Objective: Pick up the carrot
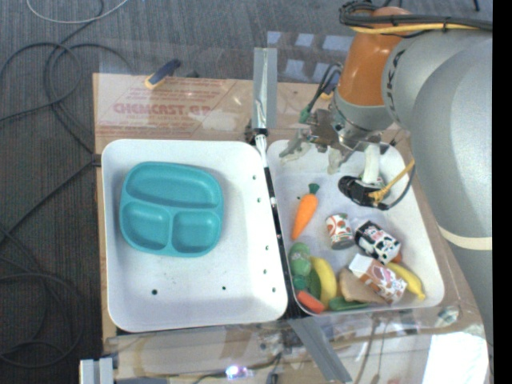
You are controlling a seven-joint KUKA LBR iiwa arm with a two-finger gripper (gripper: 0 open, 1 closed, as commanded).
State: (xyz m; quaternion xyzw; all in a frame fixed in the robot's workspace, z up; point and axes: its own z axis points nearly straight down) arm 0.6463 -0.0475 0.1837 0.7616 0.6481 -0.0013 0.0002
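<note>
right bin (pixel 432 254): carrot (pixel 304 214) just below claw (pixel 316 152), apart.

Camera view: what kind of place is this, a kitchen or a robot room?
Probably a robot lab: a grey arm reaches over two white bins, toy food like a carrot fills one, and cables trail across the carpet.

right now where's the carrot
In the camera view the carrot lies in the right bin, near its left wall, green top pointing up-frame. It sits just below the gripper, with the banana further down.
</note>
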